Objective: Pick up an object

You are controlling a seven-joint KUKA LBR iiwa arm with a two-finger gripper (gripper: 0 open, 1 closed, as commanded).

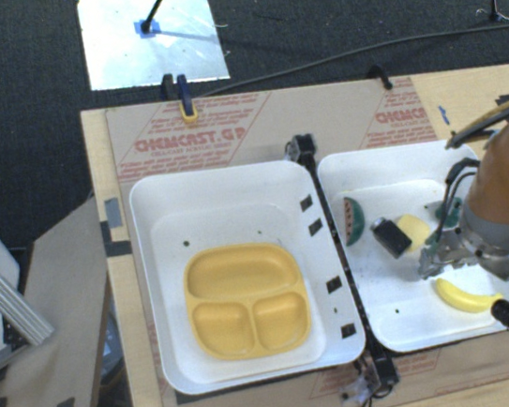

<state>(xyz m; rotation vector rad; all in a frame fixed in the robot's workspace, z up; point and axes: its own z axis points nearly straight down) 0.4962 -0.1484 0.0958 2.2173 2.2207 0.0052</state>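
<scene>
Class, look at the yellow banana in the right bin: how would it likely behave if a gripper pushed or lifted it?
The banana looks smooth and glossy, so it may slip. Its curved shape suggests that it would pivot or rock when pushed, not slide straight. It lies near the bin wall, which could stop it.

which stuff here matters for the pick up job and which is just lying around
For the job:
- two-finger gripper, low in the right white bin
- yellow banana
- black block
- pale yellow piece
- watermelon slice, green rind

Lying about:
- yellow sectioned plastic tray in the left white bin
- blue clamp on the bench edge
</scene>
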